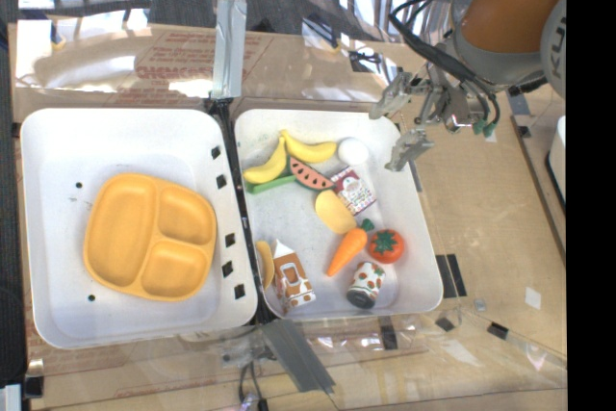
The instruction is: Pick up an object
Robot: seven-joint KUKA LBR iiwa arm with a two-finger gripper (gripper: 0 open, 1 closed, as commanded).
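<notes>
Hovering over the right bin's (424,236) upper corner, the gripper (399,125) spreads empty fingers wide.

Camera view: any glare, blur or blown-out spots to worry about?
Camera view: strong glare on the reflective sheet behind the bins; the left bin reads near blown-out white around the yellow tray; toys in the right bin are sharp with soft, short shadows; the gripper is slightly soft against the cardboard.
</notes>
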